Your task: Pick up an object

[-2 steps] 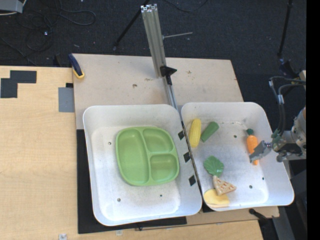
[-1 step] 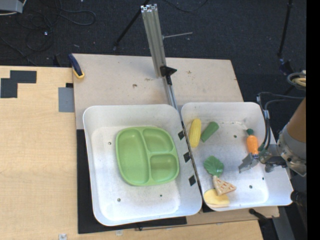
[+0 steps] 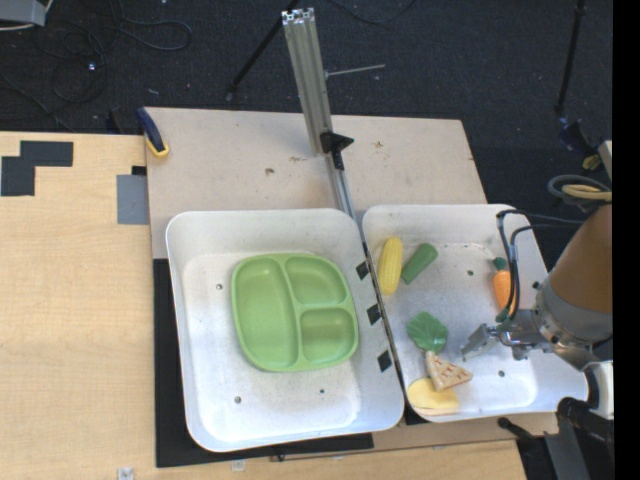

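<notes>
gripper [image 3: 480, 339] lowered in right bin [image 3: 470, 408], fingers parted, nothing held; positioned just right of broccoli [image 3: 427, 330] for a grasp.

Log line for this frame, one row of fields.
phase: approach | gripper: low in right bin, nothing held | nearest: broccoli, pizza slice

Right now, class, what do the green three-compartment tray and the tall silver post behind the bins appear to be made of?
Green three-compartment tray: likely moulded plastic, with uniform colour, rounded edges and a soft sheen. Tall silver post: probably extruded aluminium, bright grey with a slotted end profile.
</notes>
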`<state>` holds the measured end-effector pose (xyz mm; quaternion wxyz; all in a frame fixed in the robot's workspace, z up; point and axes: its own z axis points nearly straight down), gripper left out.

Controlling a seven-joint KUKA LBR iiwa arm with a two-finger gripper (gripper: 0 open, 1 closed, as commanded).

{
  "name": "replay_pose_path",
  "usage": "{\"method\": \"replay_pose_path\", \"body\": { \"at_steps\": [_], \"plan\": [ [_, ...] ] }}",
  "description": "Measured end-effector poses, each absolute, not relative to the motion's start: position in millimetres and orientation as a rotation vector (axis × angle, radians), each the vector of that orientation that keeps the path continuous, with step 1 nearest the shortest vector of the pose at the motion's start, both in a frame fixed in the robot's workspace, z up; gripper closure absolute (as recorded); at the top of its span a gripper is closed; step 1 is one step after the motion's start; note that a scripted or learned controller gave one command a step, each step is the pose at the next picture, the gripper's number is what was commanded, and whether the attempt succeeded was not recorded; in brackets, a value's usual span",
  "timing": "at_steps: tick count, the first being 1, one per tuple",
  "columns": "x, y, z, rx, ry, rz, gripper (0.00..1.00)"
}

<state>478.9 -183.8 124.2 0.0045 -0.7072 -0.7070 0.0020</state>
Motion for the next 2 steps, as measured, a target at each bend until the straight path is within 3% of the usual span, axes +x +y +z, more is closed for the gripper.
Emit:
{"method": "replay_pose_path", "body": {
  "at_steps": [1, 2],
  "plan": [
    [480.2, -183, 90, -2.219, -2.219, -0.003, 0.0],
    [481.8, -183, 103, -2.224, -2.216, -0.011, 1.0]
  ]
}}
